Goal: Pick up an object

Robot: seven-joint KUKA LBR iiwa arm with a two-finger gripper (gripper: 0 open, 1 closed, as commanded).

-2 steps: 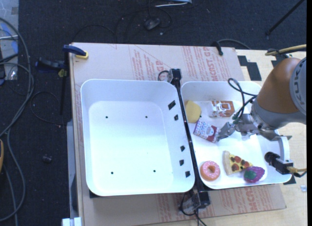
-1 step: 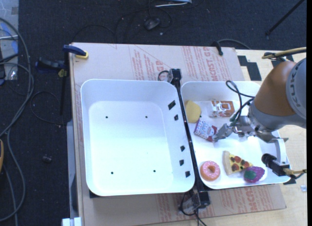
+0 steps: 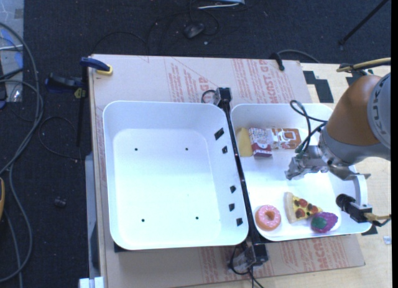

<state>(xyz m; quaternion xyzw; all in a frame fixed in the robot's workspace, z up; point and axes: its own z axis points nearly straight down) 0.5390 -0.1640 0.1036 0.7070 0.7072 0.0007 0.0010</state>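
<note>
The grey arm with its orange band [image 3: 357, 116] reaches in from the right over the right-hand shallow white bin [image 3: 267, 114], and its metal two-finger jaws [image 3: 301, 168] hang near the middle of that bin, above bare white floor; whether they are spread or pressed together cannot be told from this slanted view, and nothing shows between them. Just beyond the jaws, toward the bin's far wall, lies a flat red-and-white printed carton [image 3: 274, 140] with a small yellow block [image 3: 243, 143] touching its left end. Along the near wall sit a pink-frosted toy donut [image 3: 268, 217], a toy pizza slice with red toppings [image 3: 301, 208] just beside it, and a purple-and-green toy fruit [image 3: 324, 221] touching the slice's right tip. The left-hand shallow white bin [image 3: 124, 119] stands beside it on the cardboard-covered table [image 3: 186, 72].
</note>
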